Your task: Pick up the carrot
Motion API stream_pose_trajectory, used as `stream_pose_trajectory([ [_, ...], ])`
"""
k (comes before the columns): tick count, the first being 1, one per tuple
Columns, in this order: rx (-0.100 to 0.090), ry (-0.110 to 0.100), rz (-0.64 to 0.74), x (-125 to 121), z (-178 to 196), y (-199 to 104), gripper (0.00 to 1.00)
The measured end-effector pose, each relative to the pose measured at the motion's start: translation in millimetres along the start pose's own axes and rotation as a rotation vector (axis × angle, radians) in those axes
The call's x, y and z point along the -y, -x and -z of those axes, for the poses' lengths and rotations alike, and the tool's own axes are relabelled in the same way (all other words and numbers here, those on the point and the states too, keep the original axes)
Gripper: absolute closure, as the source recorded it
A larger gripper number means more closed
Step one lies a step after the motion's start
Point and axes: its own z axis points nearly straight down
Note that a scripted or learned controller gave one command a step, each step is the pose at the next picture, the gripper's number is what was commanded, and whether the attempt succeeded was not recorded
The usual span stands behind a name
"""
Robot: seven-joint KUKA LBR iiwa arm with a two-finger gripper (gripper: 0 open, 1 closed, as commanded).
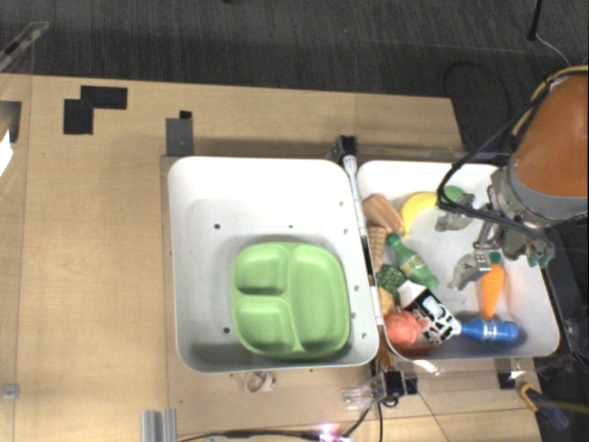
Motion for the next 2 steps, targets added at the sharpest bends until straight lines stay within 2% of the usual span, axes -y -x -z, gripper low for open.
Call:
stream_pose_trajectory([
  [1,0.005,-0.003,0.221,60.1,2.6,26.3,0.00],
  [2,-0.007,0.003,0.322,96.9,-102.7,1.1,0.00],
])
